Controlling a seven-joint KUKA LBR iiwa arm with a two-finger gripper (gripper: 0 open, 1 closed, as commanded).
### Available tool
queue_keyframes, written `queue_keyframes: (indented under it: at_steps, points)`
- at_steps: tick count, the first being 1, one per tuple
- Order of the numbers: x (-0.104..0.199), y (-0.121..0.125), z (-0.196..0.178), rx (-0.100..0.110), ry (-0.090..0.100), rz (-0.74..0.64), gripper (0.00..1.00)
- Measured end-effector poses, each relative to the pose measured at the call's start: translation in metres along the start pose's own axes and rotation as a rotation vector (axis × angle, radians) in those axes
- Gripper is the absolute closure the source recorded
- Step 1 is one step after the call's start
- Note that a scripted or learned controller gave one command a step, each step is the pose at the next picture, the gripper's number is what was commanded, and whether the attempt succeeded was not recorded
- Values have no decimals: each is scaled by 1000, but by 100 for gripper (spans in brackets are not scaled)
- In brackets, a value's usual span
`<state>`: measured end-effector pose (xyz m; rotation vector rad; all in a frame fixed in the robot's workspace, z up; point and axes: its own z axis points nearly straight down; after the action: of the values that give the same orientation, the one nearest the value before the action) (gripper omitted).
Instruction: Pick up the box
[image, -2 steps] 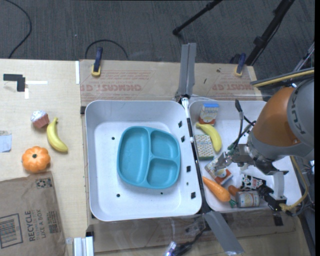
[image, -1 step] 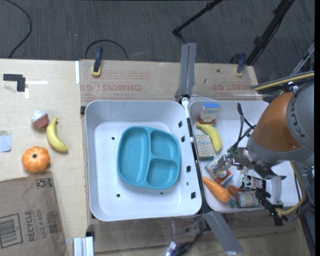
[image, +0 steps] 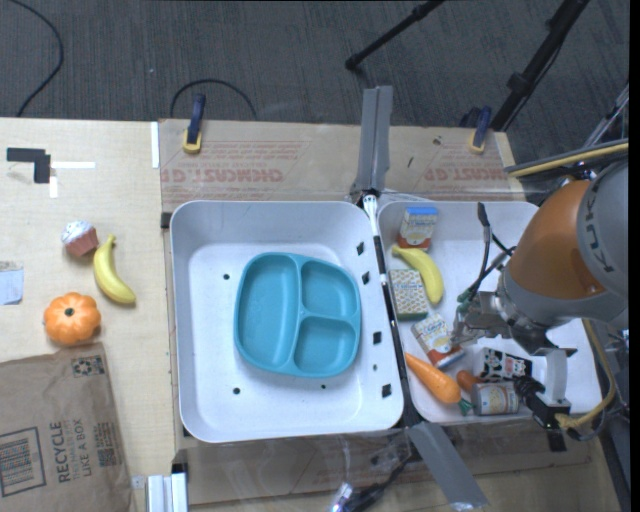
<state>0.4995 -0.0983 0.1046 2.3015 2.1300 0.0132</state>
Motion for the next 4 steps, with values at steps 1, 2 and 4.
queue_keyframes:
  at_steps: [1,2,4]
  points:
    - [0,0,0,0,0,1,0]
    - [-18,-17,9,0,-1,-262,0]
    - [81,0,-86,12,-2,-250,0]
